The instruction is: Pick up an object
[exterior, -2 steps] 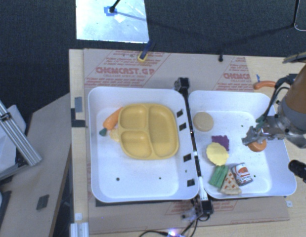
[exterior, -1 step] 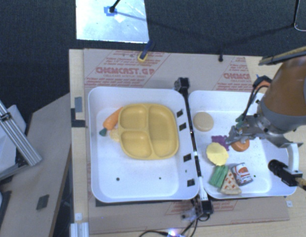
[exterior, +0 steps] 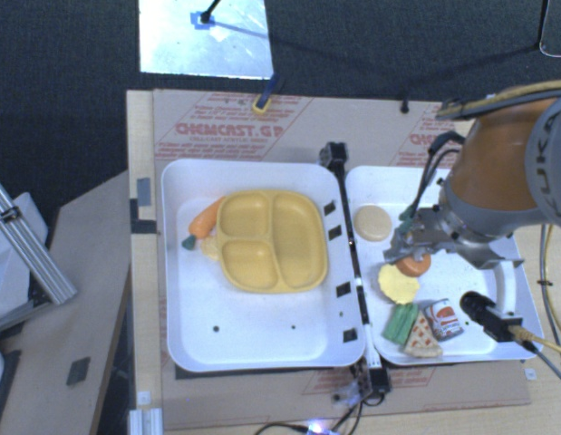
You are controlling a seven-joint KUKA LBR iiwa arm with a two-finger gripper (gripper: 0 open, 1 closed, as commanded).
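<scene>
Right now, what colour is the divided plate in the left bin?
Yellow; the divided plate shows plainly in the camera view.

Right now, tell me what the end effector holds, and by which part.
Cannot be told. The end effector sits low over an orange round piece in the right bin, but no grasp is visible.

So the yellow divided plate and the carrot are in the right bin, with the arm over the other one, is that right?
Not quite. The camera view shows the plate and carrot in the left bin. The arm is over the right bin, not the other way round.
</scene>
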